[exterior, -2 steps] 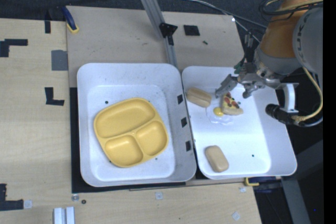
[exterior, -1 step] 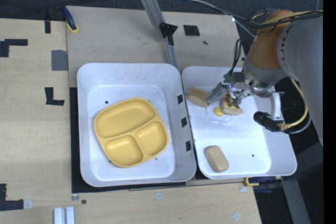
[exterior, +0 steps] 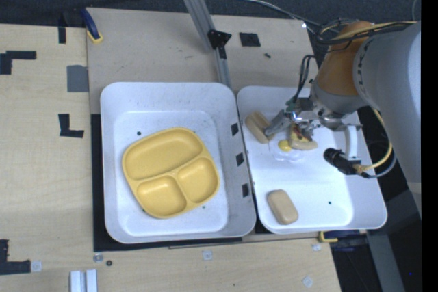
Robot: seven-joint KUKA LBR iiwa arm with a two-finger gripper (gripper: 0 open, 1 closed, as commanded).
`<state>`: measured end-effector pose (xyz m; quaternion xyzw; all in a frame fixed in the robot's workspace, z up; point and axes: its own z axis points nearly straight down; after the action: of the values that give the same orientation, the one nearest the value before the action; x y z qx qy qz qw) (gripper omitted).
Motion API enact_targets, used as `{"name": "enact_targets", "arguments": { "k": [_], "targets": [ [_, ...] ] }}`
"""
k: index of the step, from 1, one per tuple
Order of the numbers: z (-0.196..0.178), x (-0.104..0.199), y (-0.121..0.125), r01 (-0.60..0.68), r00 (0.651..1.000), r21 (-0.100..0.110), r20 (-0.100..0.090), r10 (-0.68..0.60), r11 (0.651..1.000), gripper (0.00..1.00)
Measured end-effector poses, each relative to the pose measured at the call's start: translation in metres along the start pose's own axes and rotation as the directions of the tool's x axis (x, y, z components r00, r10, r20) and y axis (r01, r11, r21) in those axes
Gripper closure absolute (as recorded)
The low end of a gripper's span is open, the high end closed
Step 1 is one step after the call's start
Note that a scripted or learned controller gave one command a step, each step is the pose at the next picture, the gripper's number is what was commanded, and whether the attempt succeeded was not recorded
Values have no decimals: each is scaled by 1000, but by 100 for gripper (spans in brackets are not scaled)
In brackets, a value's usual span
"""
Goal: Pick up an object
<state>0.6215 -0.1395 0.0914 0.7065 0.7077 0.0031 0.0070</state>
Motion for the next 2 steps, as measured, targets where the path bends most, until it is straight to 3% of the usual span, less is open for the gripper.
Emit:
{"name": "enact_targets", "arguments": {
  "k": [1,2],
  "targets": [
    [-15,1,3,1,1000,-9,1,-1,1000,100],
    [-61,-8,7,0,1000,13,-5,0,1000,100]
  ]
}}
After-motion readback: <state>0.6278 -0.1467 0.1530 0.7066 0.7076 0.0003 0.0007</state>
